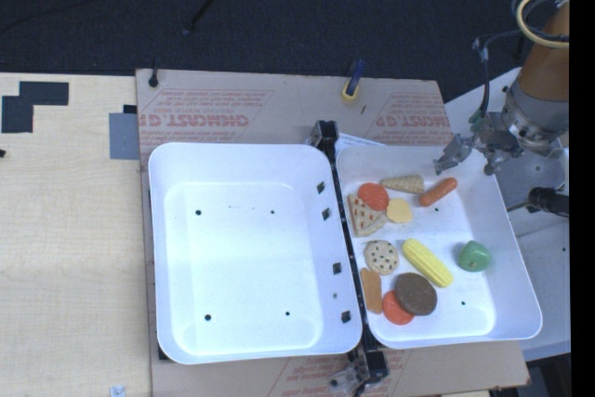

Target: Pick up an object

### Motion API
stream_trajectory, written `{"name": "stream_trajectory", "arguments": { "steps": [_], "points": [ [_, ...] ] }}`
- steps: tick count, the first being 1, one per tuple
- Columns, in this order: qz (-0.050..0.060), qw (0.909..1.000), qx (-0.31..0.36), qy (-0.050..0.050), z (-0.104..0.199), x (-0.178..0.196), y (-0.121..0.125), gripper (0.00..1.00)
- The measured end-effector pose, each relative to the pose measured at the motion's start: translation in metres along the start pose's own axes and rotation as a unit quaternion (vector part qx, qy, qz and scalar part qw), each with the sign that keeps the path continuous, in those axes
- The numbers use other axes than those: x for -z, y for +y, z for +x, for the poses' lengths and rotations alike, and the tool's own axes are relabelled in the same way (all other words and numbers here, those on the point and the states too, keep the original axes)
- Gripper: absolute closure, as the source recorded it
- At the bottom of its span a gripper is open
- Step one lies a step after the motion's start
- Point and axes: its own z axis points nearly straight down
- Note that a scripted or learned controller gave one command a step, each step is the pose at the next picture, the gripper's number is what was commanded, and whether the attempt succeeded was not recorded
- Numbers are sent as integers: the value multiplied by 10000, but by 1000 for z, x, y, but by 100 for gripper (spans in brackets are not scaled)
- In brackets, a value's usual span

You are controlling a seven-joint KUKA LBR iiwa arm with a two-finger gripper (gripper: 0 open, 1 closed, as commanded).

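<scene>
While poised above right bin [521, 311]: gripper [457, 153] fingers' spacing undeterminable. Nearest target: orange sausage [438, 191], judged light, rigid, smooth; best grasped across narrow midsection.

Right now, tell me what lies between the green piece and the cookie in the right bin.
In the camera view, a yellow corn cob lies between the green piece and the cookie.
</scene>
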Motion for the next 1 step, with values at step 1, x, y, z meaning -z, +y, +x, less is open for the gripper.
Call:
{"name": "stream_trajectory", "arguments": {
  "steps": [1],
  "points": [
    [24, 10000, -13, 18, 52, -111, -2, 0]
  ]
}}
